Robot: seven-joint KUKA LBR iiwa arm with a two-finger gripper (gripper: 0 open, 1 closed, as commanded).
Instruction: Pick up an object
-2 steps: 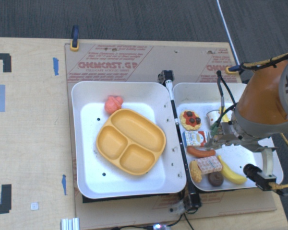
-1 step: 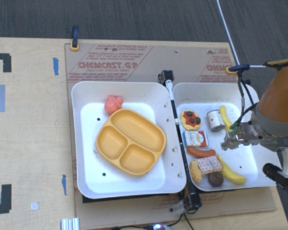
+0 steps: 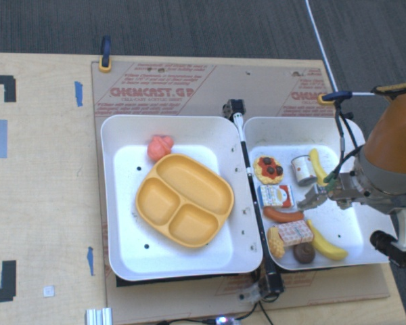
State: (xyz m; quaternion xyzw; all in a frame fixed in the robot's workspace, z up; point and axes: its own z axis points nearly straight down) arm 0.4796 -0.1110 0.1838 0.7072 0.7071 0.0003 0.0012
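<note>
My gripper (image 3: 311,199) hangs over the middle of the right bin (image 3: 352,249), reaching in from the right, open with nothing between its fingers. Just left of and below it lie a red sausage (image 3: 283,214) and a white packet (image 3: 274,195). Behind it are a small tin can (image 3: 301,168), a yellow banana (image 3: 317,164) and a berry tart (image 3: 268,169). Toward the front edge sit a pink wafer block (image 3: 296,232), a corn cob (image 3: 276,242), a brown round piece (image 3: 304,252) and a second banana (image 3: 328,244).
The left bin (image 3: 122,181) holds a yellow divided plate (image 3: 184,200) and a pink lump (image 3: 160,145) behind it. A black divider rail (image 3: 247,175) runs between the bins. Cables (image 3: 345,141) hang near the arm's orange-banded wrist (image 3: 392,141).
</note>
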